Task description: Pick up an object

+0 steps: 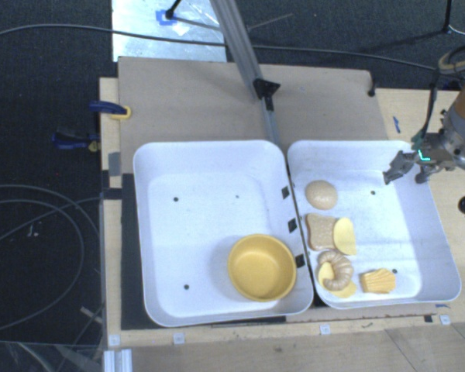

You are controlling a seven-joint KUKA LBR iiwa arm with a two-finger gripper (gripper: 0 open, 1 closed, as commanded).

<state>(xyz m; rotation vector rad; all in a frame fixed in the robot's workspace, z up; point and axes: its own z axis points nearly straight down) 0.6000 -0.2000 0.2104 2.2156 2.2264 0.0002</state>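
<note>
My gripper (407, 169) hangs over the right bin's (430, 231) far right side, its two dark fingers (392, 172) spread apart with nothing between them, so it is open. To its left in that bin lie a round beige bun (321, 194), a slice of toast (319, 232), a yellow oval slice (345, 236), a croissant (337, 270) and a ridged yellow piece (378, 281). The bun is the nearest, roughly a hand's width left of the fingers and slightly toward the front. A yellow bowl (262, 266) sits upright in the left bin (186, 192).
A grey pole (240, 37) slants down from the top to the ridge between the bins. Black clips (292, 225) sit along that ridge. The arm's wrist (461, 142) enters at the right edge. Cables lie on the dark floor at left.
</note>
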